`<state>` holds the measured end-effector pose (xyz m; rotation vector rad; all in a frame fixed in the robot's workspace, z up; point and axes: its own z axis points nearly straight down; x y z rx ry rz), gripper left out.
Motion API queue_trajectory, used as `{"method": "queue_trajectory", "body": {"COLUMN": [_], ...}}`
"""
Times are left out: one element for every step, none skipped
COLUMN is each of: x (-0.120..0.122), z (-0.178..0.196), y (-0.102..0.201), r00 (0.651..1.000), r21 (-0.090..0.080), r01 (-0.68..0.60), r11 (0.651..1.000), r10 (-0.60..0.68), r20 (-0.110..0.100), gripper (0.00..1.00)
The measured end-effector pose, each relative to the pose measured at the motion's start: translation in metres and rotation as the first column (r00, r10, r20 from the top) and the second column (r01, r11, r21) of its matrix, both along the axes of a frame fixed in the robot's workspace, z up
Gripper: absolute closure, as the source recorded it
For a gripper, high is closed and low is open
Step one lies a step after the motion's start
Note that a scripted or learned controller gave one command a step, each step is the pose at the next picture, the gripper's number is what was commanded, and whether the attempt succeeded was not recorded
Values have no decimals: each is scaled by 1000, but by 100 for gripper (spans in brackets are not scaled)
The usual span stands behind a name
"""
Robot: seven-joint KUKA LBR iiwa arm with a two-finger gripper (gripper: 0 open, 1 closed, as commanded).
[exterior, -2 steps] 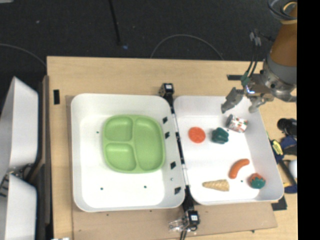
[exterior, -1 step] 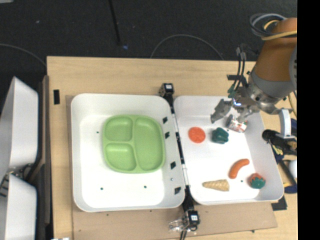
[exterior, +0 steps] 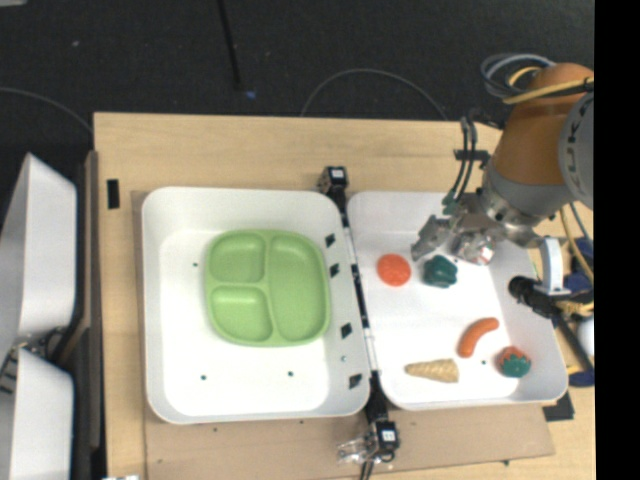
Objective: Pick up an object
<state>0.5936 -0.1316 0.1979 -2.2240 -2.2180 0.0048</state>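
Observation:
The right bin holds several small toys: a red-orange round piece, a dark green lump, an orange sausage shape, a tan cone and a green and red piece. My gripper hangs over the bin's upper middle, just above the dark green lump and to the right of the red-orange piece. I see nothing held in it.
The left bin contains a light green divided plate. Black clips run along the seam between the bins. Cables and blue parts crowd the right bin's right edge.

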Motion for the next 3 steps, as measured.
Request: {"method": "queue_trajectory", "body": {"x": [-5,-3,-8], "z": [-62,-47,7], "y": [0,0,-10], "r00": [1000,1000,1000], "r21": [0,1,0], "r01": [0,4,0], "r11": [1000,1000,1000], "r10": [0,-4,0], "r20": [-1,7,10], "gripper": [0,100,100]}}
